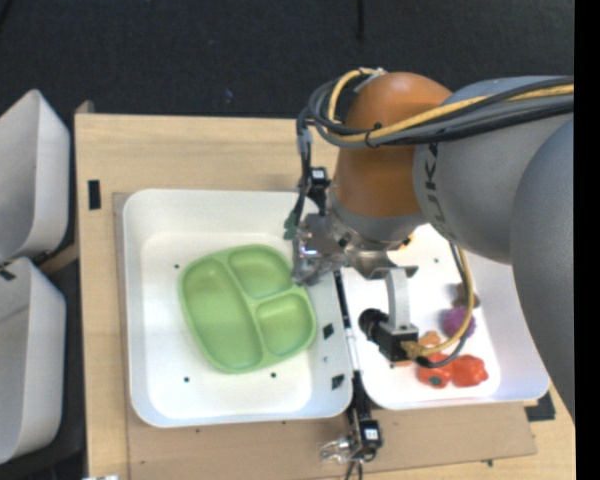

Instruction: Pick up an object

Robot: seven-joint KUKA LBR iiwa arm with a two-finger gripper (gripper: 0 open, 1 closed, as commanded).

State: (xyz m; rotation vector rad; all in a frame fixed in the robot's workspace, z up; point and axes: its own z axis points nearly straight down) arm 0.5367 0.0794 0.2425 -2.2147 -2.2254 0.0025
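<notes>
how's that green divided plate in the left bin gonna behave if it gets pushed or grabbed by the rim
The green divided plate looks like moulded plastic, so probably stiff and light. It lies flat and low on the left bin floor, so a push would likely slide it rather than tip it. Its smooth, shallow rim may slip from a two-finger pinch.

Glossy green plastic tray (248, 308), smooth white bin (160, 388), matt wooden bench (180, 133)

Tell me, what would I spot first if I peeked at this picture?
Probably the big grey robot arm with its orange band, reaching in from the right over both white bins. Next, the bright green divided plate lying flat in the left bin, and small red, orange and purple toys in the right bin's near corner.
</notes>
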